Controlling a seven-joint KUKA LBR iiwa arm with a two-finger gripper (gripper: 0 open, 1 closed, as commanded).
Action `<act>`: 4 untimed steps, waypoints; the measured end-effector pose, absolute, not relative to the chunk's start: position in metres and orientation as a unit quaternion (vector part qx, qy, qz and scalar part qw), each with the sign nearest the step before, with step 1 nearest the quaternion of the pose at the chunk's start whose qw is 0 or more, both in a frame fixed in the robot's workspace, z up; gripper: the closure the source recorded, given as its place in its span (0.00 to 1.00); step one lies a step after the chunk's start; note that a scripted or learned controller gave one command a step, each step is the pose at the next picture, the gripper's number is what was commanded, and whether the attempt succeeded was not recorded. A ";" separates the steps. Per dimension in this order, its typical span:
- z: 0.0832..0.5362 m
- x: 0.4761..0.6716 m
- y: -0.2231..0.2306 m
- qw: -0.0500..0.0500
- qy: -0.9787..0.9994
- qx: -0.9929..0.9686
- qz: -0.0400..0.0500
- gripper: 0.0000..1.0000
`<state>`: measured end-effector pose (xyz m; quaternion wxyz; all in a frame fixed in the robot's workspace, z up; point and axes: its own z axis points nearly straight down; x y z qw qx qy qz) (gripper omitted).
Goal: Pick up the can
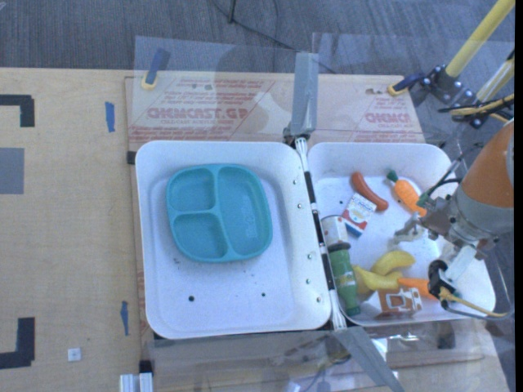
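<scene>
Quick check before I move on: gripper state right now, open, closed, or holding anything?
Gripper: cannot be told; it hangs over the right bin, apart from the can.

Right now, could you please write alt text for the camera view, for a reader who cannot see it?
Seen from above, a grey robot arm with an orange band reaches into the right white bin, above toy food: a green can lying along the bin's left wall, a banana, a sausage, a carrot and a small carton. The left white bin holds a teal divided plate.
</scene>
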<state>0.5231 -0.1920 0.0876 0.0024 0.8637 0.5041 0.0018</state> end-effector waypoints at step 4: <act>0.088 0.482 -0.182 0.005 0.467 0.884 0.002 0.00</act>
